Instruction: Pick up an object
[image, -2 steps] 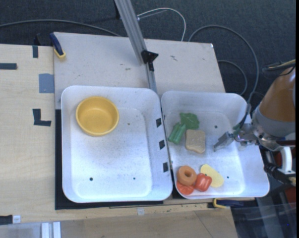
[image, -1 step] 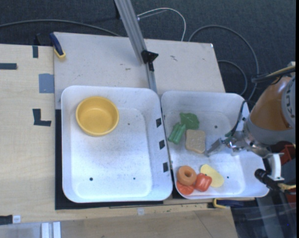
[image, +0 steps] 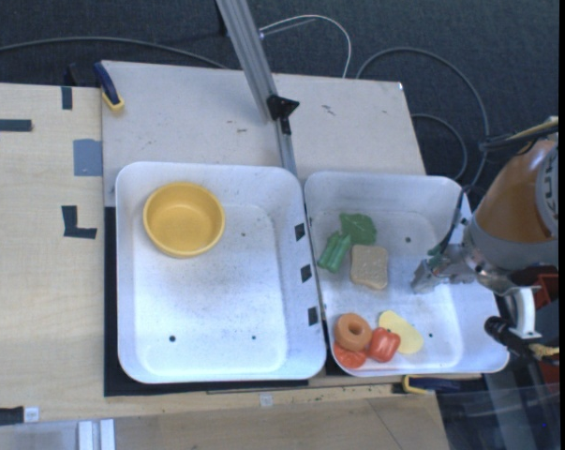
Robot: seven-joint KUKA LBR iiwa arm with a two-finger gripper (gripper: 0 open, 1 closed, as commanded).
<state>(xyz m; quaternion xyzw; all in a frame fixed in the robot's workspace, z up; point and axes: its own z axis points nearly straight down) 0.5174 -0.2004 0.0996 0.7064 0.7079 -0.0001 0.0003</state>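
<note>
Risk: gripper [image: 430, 275], low over right bin [image: 432, 190] near its right wall, may close on bare floor, since every item sits to its left | Tool: finger opening cannot be told; nothing seen held | Target: tan bread slice [image: 369, 266], flat, square-ish, mid-bin, just beside green vegetable [image: 346, 238], nearest the gripper.

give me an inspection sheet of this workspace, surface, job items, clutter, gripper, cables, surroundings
Surface: two white bins, left bin and right bin, on a grey board.
Job's things: right bin holds green toy, tan block, donut, red pepper, yellow piece.
Clutter: yellow bowl in left bin.
Gripper: gripper low at right bin's right side, apart from the items.
Cables: cables on dark floor behind.
Surroundings: wooden table with tape marks.
</note>
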